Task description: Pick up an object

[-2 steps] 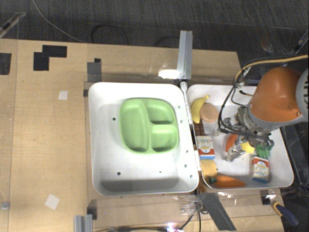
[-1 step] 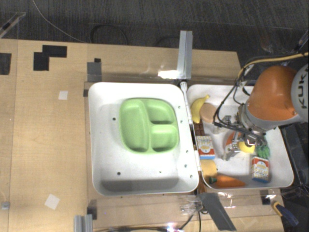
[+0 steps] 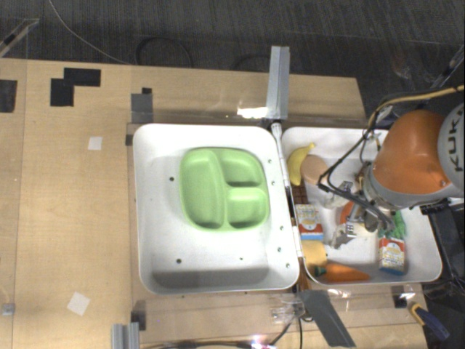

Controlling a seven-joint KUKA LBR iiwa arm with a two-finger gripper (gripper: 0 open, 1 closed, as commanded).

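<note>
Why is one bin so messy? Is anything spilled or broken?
Nothing looks spilled or broken. The right bin is just crowded: a banana, a carrot and small cartons lie jumbled at different angles. The green tray sits slightly askew in the left bin.

Your arm [image 3: 418, 158] comes in from the right edge of the view, grey casing at the far right with the orange band bulging large above the wrist. It is tipped steeply downward, so you mostly see the top of the orange section. Black cables loop off the wrist to the left, and a yellow one runs up toward the upper right. Below the orange band the grey wrist narrows to the gripper [image 3: 347, 231], which hangs low and points down and to the left. The metal finger assembly is small and partly blurred.
</note>
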